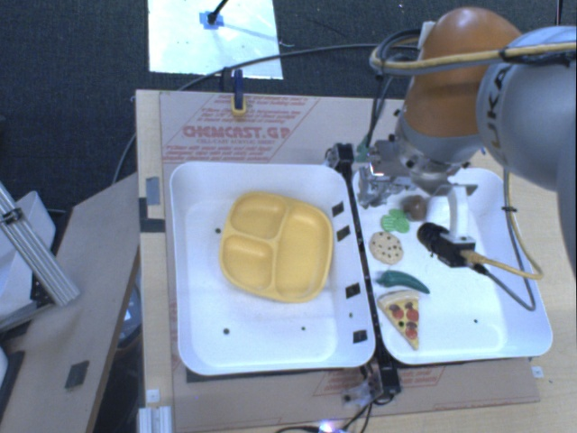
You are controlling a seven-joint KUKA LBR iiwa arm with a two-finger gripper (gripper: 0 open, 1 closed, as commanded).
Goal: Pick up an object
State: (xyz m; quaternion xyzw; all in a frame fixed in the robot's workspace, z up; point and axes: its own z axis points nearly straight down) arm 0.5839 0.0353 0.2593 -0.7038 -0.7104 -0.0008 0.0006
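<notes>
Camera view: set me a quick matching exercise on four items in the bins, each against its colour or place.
1 divided plate
2 cookie
3 pepper
4 pizza slice

A dark green
B in the left bin
C nearest the right bin front edge
D tan, dark specks

Pairs: 1-B, 2-D, 3-A, 4-C

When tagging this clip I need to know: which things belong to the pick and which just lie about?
Job: tool; in the right bin, green floret toy, cookie, green pepper, pizza slice.
Lying about: yellow divided plate in the left bin.
</notes>
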